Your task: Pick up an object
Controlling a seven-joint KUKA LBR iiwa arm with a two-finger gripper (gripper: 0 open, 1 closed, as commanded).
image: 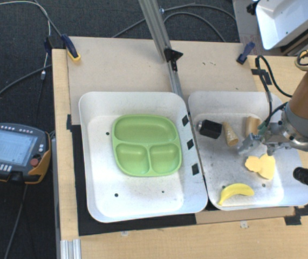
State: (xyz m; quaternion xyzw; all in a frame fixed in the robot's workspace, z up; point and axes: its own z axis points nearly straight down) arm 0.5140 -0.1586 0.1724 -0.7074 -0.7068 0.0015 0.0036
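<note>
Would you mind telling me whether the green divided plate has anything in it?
Empty. All three compartments of the green plate show bare green; the banana and other items lie in the right bin.

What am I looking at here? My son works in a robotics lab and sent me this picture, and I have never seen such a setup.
This is one camera fixed above a workbench, looking down at a slant. On the bench sit two shallow white bins side by side. The left bin holds a green divided plate. The right bin holds toy-like items: a yellow banana, a pale yellow lumpy piece, a black block and two tan pieces. From the right edge a robot arm reaches in, grey with an orange band. At its end is the gripper, its two-finger hand, low over the right bin near the pale yellow piece. I cannot see anything clearly held. The grey box at far left looks like the arm's handheld controller.
</note>
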